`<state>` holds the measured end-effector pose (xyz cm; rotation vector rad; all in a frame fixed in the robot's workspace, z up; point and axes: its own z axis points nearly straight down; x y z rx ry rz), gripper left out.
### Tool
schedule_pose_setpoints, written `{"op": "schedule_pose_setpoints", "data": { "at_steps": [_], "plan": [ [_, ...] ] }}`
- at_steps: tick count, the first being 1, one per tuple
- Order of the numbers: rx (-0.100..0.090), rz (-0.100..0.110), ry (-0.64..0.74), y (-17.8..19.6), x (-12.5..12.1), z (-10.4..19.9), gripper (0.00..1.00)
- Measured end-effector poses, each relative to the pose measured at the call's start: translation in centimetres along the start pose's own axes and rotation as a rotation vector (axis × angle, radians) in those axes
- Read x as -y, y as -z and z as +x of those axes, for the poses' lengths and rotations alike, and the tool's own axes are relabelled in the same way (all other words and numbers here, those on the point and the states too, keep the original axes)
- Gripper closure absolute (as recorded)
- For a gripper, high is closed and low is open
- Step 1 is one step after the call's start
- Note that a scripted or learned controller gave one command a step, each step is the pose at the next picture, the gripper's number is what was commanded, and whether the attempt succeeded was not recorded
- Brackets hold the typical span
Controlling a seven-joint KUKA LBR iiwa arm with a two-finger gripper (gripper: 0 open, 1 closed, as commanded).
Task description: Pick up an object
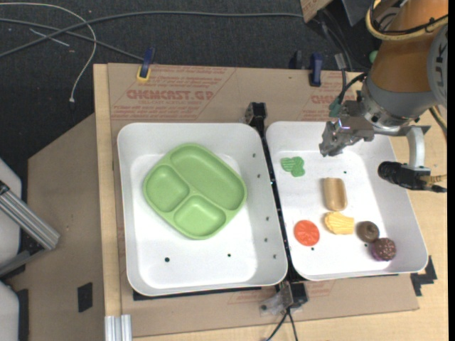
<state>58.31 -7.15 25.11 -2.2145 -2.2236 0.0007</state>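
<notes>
Green toy [292,165], small and leafy, lies in the right bin [398,261] near its upper left corner, and it is the piece nearest my gripper [331,145]. From the toy, my gripper hangs just up and to the right, with nothing between its fingers; I cannot tell whether they are spread or closed. The toy's long axis runs roughly left to right. Below the toy sit 5 other pieces, starting with a tan roll [334,193].

A cardboard-covered bench [178,91] stands on dark carpet [57,62] crossed by loose white cables [78,30], blue clamps [146,62] gripping its far edge.
</notes>
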Motion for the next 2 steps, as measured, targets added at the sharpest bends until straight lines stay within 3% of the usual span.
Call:
{"op": "schedule_pose_setpoints", "data": {
  "at_steps": [2],
  "plan": [
    [0.0, 0.0, 0.002, -2.9, -1.1, 11.5, 1.0]
  ]
}}
